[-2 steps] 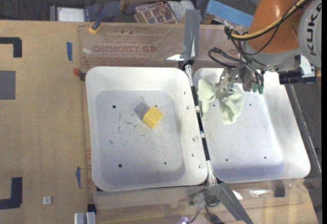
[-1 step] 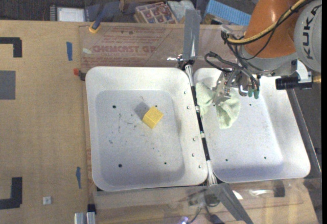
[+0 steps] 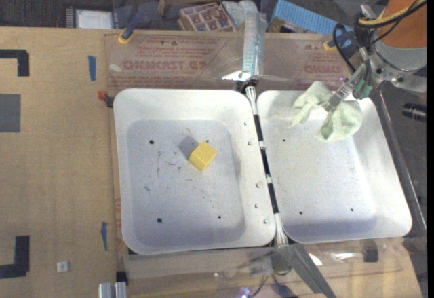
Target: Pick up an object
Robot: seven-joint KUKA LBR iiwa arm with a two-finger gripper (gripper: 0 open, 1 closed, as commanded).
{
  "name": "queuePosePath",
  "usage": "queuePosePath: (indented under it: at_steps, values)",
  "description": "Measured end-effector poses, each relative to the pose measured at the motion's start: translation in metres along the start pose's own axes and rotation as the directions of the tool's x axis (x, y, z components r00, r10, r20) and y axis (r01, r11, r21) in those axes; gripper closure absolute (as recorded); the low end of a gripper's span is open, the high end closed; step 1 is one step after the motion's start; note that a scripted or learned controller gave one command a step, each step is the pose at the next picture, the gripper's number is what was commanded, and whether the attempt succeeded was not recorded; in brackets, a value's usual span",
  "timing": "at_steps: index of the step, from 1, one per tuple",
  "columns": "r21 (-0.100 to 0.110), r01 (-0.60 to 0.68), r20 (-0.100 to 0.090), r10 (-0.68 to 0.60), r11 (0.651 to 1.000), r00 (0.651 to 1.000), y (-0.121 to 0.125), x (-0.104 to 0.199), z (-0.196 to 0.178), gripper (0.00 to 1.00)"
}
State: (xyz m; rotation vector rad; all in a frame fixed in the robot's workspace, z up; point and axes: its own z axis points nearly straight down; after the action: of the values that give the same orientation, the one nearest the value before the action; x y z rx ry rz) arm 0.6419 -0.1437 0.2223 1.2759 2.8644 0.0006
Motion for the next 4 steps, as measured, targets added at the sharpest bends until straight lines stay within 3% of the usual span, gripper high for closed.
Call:
queuePosePath:
  at_steps: [1,2,3,4]
  values:
    - [0.002,-0.104,-0.003,0.104,0.995,0.995,-0.095,0.041,0.055,0.0]
    - [-0.002,-0.143,0.0,0.143,0.99,0.99,-0.125,0.03,0.134,0.0]
    - [-0.004,-0.375,0.003,0.375,0.927,0.927,-0.146,0.078,0.133,0.0]
    - [0.003,-0.398,-0.002,0.398,0.917,0.917,-0.12,0.11,0.107,0.0]
